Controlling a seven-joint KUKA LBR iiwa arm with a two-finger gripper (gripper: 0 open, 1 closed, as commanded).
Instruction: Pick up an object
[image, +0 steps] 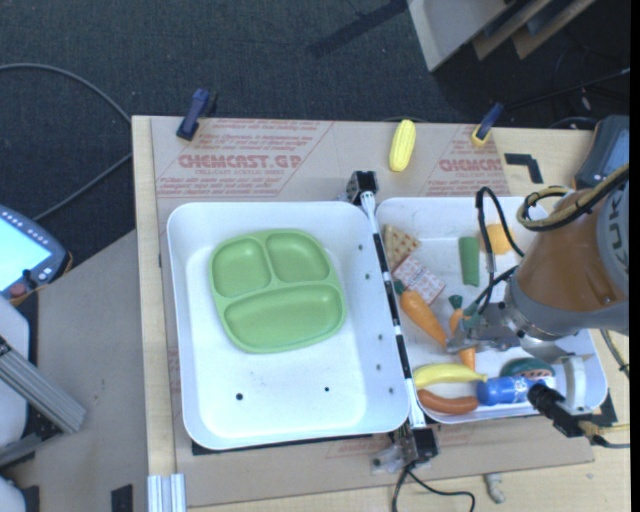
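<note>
My gripper (468, 337) is low inside the right bin (592, 398), reaching in from the right under the grey arm with its orange band. It sits just right of an orange carrot (422, 316) and just above a yellow banana (447, 375). A small orange piece (457, 322) lies against the gripper's tip. Below the banana lie a red sausage (450, 404) and a blue can (506, 390). Further back in the same bin are a green block (468, 260), a cracker (400, 243) and a red-and-white packet (418, 281). The arm hides the bin's right part.
The left bin (190, 330) holds a green divided plate (278, 290). A yellow corn cob (402, 146) lies on the bench behind the bins, between two blue clamps (193, 113). An orange block (496, 238) is at the right bin's back. Cables loop over the arm.
</note>
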